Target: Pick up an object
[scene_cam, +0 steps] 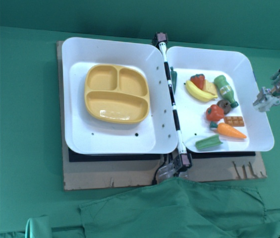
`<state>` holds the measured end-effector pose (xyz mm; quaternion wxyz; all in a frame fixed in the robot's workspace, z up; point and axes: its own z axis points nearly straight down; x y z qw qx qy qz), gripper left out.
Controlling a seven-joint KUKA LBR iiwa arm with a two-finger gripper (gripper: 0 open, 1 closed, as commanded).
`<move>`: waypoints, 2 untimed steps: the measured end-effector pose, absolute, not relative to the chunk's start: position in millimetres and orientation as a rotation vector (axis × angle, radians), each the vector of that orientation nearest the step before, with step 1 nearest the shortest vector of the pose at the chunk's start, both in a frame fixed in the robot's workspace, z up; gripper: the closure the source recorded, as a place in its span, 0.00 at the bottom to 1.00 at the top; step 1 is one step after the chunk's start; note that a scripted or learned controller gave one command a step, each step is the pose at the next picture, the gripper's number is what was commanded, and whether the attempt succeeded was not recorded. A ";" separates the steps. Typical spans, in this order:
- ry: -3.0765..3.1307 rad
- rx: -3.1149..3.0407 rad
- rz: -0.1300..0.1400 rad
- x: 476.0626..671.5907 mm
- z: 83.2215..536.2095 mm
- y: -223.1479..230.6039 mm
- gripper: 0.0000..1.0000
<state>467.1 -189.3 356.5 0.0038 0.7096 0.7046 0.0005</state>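
The hand is seen at the right edge of the right bin, just outside its rim and raised above the desk. Nothing is held in it; how far it is open cannot be told, since it is small and blurred here.

Closest to the hand, just inside the rim, a green toy bottle is laid at a slant. Beyond it a banana and a small red piece are found. Nearer the front, a brown ring-shaped piece, a red toy pepper, a waffle-like block, a carrot and a green vegetable piece are clustered, several of them touching.

These are judged to be light, stiff, hollow plastic toys, smooth and likely to slip or roll under pressure, but not fragile. The bottle is best taken across its body, where the sides are parallel and space is left on both sides. The carrot would be gripped across its thick end.

Farthest from the hand, a yellow divided plate is set in the left bin.
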 end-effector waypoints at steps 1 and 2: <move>2.216 2.214 0.008 467.9 411.9 -154.8 1.00; 2.211 2.230 -0.003 466.3 368.5 -189.1 1.00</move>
